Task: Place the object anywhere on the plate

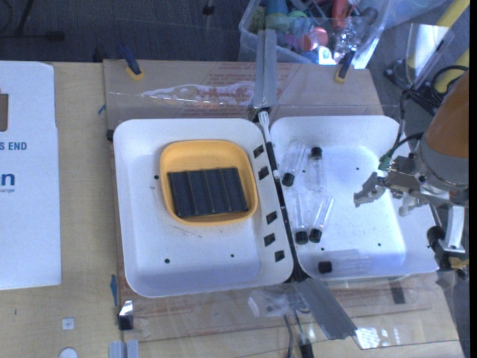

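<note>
Fingers of the gripper (387,191) stand spread, nothing between them — the left-hand fingertip (365,195) hangs over the right bin's floor and the other points down near the bin's right wall. The arm (451,136), grey with an orange band, enters from the right edge of the camera view.

Right bin (339,129): several clear plastic tubes with black caps. One tube (316,166) lies upright in the picture near the bin's middle, cap at the top; another (292,162) lies just left of it, cap at its lower end beside the divider. A pair of tubes (314,216) lies lower down, tilted, caps toward the front. A small black piece (324,267) sits near the front wall. All are well apart from the gripper.

Left bin (141,252): one yellow plate (205,155), squarish with rounded corners, set near the bin's centre. On it lies a dark ribbed rectangular block (208,192), covering most of the plate's floor.

Bench (82,312): a white printed card (28,174) lies at the left.
</note>
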`<state>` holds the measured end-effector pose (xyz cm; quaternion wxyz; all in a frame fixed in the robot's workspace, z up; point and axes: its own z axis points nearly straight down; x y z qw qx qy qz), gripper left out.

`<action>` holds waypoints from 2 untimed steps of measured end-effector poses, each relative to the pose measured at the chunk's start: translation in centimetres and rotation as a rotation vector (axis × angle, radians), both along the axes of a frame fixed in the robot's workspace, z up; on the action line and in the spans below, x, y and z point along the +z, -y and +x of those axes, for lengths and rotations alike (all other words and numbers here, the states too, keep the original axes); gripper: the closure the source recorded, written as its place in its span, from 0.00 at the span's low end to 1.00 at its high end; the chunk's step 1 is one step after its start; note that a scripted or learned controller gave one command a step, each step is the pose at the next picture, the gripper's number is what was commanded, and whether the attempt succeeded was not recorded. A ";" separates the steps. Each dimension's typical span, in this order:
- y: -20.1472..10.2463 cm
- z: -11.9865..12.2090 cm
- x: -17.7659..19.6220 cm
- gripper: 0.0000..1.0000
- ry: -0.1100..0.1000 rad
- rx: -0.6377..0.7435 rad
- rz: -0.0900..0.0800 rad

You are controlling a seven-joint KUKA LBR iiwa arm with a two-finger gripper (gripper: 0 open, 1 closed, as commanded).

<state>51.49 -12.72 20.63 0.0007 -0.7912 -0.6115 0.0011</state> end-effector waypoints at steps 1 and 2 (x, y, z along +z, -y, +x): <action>6.7 1.8 3.7 0.00 0.005 0.187 -0.002; 9.1 8.2 5.2 0.00 0.004 0.287 -0.002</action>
